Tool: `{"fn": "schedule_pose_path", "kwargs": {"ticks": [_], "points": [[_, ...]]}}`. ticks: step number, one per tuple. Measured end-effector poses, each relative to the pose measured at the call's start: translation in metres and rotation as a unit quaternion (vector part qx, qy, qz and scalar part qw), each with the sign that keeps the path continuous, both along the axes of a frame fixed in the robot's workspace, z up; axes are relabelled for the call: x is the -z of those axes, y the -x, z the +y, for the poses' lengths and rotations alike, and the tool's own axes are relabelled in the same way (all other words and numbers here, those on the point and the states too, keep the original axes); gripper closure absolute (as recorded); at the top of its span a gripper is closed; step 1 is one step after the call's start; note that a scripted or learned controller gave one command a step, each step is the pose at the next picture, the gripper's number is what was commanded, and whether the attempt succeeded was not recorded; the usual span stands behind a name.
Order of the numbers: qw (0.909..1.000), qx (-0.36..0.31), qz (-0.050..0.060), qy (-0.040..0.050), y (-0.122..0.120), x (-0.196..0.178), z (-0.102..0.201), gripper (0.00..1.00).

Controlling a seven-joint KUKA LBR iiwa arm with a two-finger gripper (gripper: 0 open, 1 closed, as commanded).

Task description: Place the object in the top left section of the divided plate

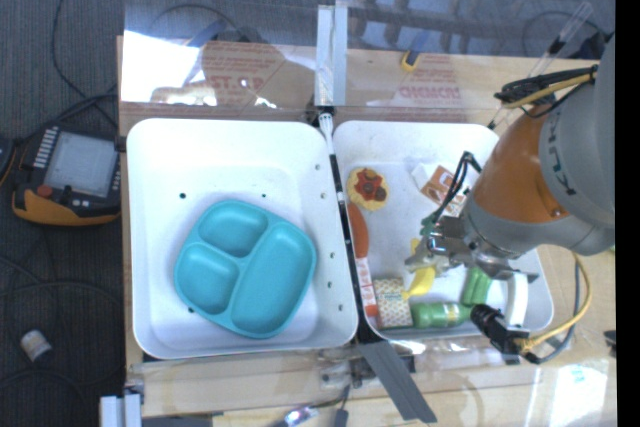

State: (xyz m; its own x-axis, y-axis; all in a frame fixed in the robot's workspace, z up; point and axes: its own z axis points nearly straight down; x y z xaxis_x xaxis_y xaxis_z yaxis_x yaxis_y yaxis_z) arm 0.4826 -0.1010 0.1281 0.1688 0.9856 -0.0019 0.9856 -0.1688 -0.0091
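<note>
A teal divided plate [246, 265] lies in the left bin [160, 165], tilted in the view, with nothing in its three sections; its top left section [230, 223] is bare. My gripper [432, 253] hangs low over the right bin [400, 145], at the end of the grey arm with the orange band [515, 185]. Directly beneath and touching it in the view is a yellow object [421, 281]. Whether that object is gripped is hidden by the wrist.
The right bin also holds a pizza-slice toy [368, 187], an orange stick-shaped item [358, 231], a small orange-and-white packet [437, 183], a green bottle [437, 315], another green piece [476, 287] and a small carton [385, 300]. A divider wall [338, 215] separates the bins.
</note>
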Motion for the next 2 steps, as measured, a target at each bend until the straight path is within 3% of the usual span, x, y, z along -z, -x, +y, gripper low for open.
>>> {"fn": "schedule_pose_path", "kwargs": {"ticks": [1,2], "points": [[0.9997,0.024,-0.006,-0.0027,-0.004,0.040,-0.047,1.00],[0.9994,0.034,-0.012,0.0044,-0.016,0.039,0.002,1.00]]}}
